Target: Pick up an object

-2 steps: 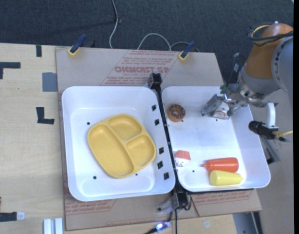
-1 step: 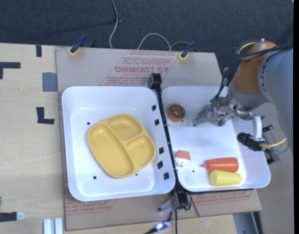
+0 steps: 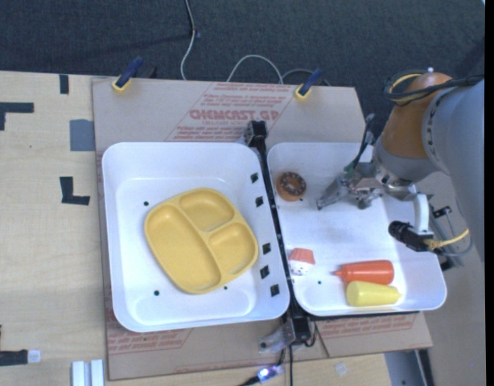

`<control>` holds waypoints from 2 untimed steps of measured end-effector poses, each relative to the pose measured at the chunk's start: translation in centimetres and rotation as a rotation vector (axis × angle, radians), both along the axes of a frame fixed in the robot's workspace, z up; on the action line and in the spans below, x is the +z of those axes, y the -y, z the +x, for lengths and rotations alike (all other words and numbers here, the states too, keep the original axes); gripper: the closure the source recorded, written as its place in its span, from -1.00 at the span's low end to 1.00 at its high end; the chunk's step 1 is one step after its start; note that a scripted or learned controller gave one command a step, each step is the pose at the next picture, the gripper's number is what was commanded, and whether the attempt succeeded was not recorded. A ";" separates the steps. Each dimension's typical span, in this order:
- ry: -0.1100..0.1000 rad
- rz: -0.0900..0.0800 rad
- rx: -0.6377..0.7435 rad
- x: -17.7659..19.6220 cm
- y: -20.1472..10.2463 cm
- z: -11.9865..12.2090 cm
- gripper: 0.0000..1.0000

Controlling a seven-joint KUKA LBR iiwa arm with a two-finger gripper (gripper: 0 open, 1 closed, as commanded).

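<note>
Two shallow white bins are seen side by side on a brown cardboard sheet (image 3: 231,111) that is clamped at its far edge by two yellow-and-blue clips. In the left bin (image 3: 122,163), a yellow divided plate (image 3: 200,238) with three compartments is laid flat near the middle, tilted at an angle to the bin's walls. In the right bin (image 3: 428,296), a small brown doughnut-like object (image 3: 292,185) is found at the far left corner, close to the divider between the bins. A small red-and-white item (image 3: 302,259) is placed lower down, near the left wall. At the near side of the right bin, an orange carrot-shaped object (image 3: 366,271) lies lengthwise, and a yellow object (image 3: 372,294) lies just beside it on the near side, apparently touching. The gripper (image 3: 323,203) is lowered over the far half of the right bin, to the right of the doughnut and apart from it; its fingers are pointed leftward, nothing is seen between them, and how far they are parted cannot be told. The grey arm with its orange band (image 3: 408,127) is extended in from the right.
</note>
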State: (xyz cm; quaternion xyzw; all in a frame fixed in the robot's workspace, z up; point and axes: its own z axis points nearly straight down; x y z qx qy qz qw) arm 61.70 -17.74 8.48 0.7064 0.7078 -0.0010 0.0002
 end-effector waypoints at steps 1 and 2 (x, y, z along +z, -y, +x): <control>0.004 -0.002 0.001 1.2 0.0 0.1 1.00; 0.005 0.000 -0.001 7.3 0.1 -0.4 1.00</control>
